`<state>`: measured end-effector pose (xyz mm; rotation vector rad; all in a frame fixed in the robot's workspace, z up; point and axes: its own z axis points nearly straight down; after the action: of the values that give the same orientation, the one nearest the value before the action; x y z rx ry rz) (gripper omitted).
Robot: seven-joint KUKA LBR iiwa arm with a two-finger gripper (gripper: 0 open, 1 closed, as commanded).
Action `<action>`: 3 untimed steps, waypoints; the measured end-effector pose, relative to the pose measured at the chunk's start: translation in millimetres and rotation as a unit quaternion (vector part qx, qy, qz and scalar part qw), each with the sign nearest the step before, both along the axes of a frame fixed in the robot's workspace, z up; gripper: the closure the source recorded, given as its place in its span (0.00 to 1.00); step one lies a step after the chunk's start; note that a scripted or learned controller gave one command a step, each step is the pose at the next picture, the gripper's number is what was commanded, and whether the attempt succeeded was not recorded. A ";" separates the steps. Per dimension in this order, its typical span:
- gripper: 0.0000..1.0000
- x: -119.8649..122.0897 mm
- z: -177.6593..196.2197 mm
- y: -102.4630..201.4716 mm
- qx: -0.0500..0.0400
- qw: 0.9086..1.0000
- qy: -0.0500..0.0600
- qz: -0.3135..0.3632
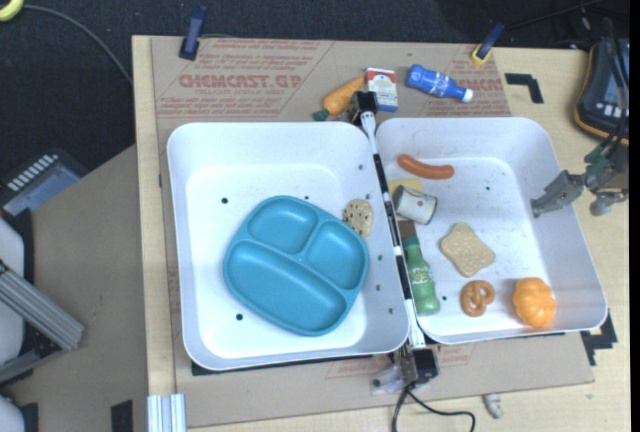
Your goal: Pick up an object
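On the left I see the left bin [190,155] holding a blue divided plate [295,263] with a cookie [358,214] at its upper right. A green bottle [420,278] lies along the divider. In the right bin [540,142] are a sausage [426,167], bread slice [467,249], pretzel [477,297] and orange [534,301]. At the right edge my hand [575,188] hovers, holding nothing; open or closed, I cannot tell.
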<state>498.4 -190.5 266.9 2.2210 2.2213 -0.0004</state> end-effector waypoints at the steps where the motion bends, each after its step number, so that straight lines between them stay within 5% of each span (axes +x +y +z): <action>1: 0.00 -13.7 -93.4 -14.9 0.001 1.000 0.001 0.000; 2: 0.00 -20.2 -171.0 -16.4 0.001 1.000 0.001 -0.001; 3: 0.00 -18.6 -81.3 -20.2 -0.001 1.000 -0.001 0.000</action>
<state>479.8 -210.7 185.5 2.2192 2.2193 0.0009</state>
